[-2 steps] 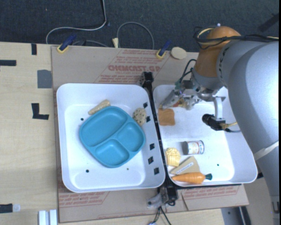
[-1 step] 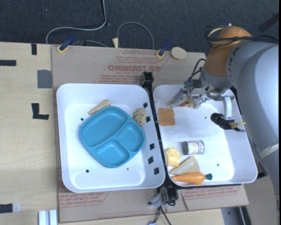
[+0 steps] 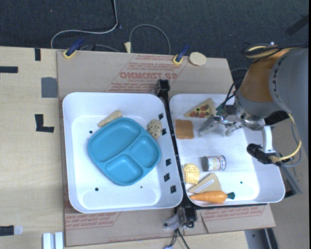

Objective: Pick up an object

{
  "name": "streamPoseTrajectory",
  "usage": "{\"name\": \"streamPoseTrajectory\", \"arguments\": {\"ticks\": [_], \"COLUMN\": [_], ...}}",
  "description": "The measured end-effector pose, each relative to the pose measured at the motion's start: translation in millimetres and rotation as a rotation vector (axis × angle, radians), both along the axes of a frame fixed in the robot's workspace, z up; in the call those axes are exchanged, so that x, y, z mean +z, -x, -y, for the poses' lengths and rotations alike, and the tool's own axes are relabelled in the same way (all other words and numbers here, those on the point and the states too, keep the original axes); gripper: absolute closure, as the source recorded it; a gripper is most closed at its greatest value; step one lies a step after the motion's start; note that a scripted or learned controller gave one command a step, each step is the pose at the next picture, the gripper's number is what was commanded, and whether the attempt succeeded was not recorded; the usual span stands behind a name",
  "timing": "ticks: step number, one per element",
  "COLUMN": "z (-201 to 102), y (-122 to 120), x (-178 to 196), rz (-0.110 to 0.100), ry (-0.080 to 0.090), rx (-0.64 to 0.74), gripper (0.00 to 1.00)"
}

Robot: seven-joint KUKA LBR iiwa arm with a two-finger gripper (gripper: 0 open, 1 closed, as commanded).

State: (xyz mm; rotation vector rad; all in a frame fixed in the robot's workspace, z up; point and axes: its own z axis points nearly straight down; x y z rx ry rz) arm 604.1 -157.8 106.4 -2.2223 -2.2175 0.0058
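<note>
The toast-coloured bread slice [image 3: 184, 129] lies flat in the right bin [image 3: 251, 183], close against the divider, and it is the thing nearest the gripper [image 3: 211, 127], which sits just to the slice's right at about the same height in the view. The gripper's metal fingers [image 3: 205, 129] point toward the slice and look spread apart with nothing between them, though they are small and partly lost against the white floor, so the gap is hard to judge. Whether a fingertip touches the slice cannot be told.

Just above and to the right of the bread slice, the pizza slice [image 3: 201, 110] lies near the bin's back wall, beside the gripper's upper side. Well below the bread slice, a small jar [image 3: 213, 163] lies on its side. Lower still, near the front wall, sit a corn piece [image 3: 191, 173], a pale wedge [image 3: 207, 183] and a carrot [image 3: 211, 196] in a tight cluster.

Across the divider from the bread slice, the left bin [image 3: 75, 139] holds a cookie [image 3: 154, 128], a blue divided plate [image 3: 124, 150] and a tan cracker-like piece [image 3: 109, 119] at the plate's upper-left rim.

The arm [image 3: 269, 87] comes in from the far side of the bread slice, over the right bin's right wall. Both bins rest on a cardboard sheet [image 3: 140, 74] on the tabletop [image 3: 20, 154]
</note>
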Motion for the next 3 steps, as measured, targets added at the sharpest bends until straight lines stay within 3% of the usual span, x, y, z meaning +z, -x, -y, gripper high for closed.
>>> {"name": "streamPoseTrajectory", "arguments": {"ticks": [1, 2, 3], "z": [-32.1, -48.2, -21.6], "y": [-63.8, -62.6, -64.9], "x": [-22.9, -21.1, -20.4], "rz": [-0.009, -0.004, 0.006], "ry": [0.0, 0.003, -0.001], "rx": [0.004, 0.0, 0.003], "gripper": [0.0, 0.0, 0.0]}}
